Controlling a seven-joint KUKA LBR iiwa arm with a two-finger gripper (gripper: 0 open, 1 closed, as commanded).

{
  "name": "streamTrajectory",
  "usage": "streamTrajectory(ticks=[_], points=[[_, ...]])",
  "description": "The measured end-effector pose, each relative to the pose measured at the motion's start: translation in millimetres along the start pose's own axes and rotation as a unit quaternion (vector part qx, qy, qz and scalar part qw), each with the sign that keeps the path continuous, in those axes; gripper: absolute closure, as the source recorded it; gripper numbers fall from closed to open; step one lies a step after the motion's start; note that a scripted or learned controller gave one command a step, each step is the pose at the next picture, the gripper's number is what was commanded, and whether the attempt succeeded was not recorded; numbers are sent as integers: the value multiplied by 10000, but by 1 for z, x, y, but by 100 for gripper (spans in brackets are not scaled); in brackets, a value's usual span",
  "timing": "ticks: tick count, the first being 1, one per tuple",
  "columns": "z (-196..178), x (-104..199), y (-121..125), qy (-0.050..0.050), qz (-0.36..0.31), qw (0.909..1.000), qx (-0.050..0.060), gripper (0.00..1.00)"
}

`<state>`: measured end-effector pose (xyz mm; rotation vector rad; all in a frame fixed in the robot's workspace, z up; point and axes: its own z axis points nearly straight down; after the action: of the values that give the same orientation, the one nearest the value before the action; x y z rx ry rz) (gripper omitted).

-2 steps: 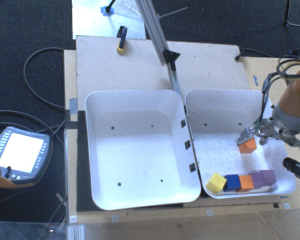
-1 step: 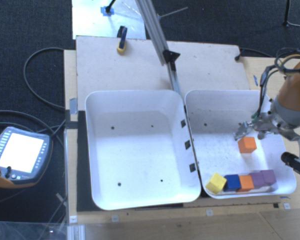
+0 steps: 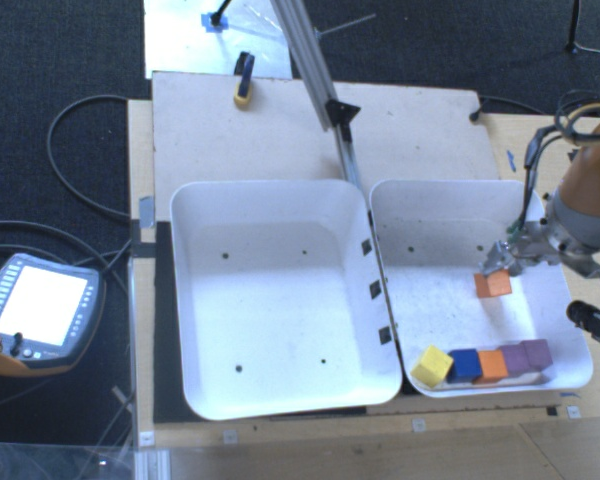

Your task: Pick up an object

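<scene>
Item: orange cube (image 3: 494,284), right bin (image 3: 420,208), far right part, apart from the near-wall row of blocks (image 3: 485,362). Judged light, rigid, flat-sided; best pinched across opposite faces. Claw (image 3: 502,260) touches its top; finger spread cannot be told.

A pale wooden bench (image 3: 280,128) stands on dark carpet (image 3: 60,38). To its left a control pendant (image 3: 40,311) with a lit screen lies on the floor, black cables (image 3: 75,168) looping near it. A slanted metal pole (image 3: 305,43) crosses the far side, beside a yellow clamp (image 3: 243,80).
</scene>
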<state>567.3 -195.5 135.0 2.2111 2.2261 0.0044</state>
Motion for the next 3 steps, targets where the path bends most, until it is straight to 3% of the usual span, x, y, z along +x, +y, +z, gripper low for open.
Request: streamTrajectory(ticks=[1, 2, 3], points=[[-47, 64, 9, 13, -22, 10000, -7, 100], [-68, 141, -7, 24, -35, 10000, 14, 100], [-60, 220, 2, -28, 19, 10000, -47, 100]])
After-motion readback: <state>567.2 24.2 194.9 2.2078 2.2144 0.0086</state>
